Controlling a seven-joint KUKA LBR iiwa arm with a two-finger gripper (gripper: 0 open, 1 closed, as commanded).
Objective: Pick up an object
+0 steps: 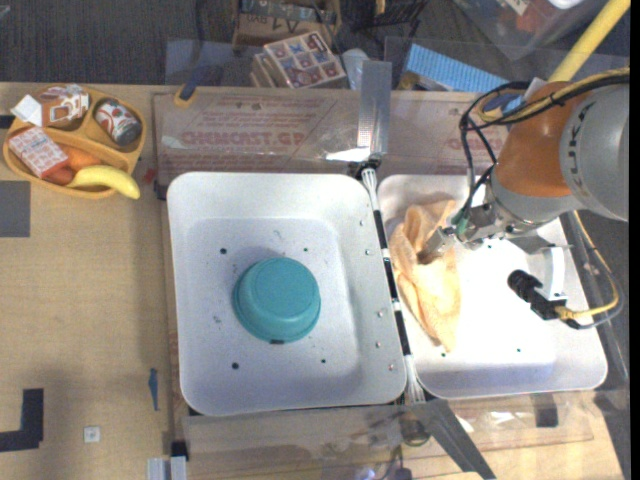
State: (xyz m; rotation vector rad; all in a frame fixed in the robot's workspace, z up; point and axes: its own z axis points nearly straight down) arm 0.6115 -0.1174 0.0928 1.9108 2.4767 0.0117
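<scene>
The desk [90, 318] carries 2 white bins side by side. The left bin [200, 198] holds a teal bowl [278, 299], upside down near its middle. The right bin [520, 358] holds a pale yellow cloth [430, 293], bunched along its left wall. The arm [560, 158] reaches over the right bin, and the claw [433, 251] is down on the upper part of the cloth, its tip among the folds. Whether it is clenched or released cannot be told, and nothing shows the cloth gripped.

The cloth looks like the target, and it is a soft one. The claw may catch just 1 thin fold, which could slide free once the weight hangs from it. The cloth also lies against the wall between the bins, so a trailing end might drag on that rim and pull loose. A push too deep would meet the bin floor.

As for writing, the board [260, 128] behind the bins bears faint reddish print, too washed out to read. The packets in the yellow tray [20, 153] at the far left carry print too small to make out.
</scene>
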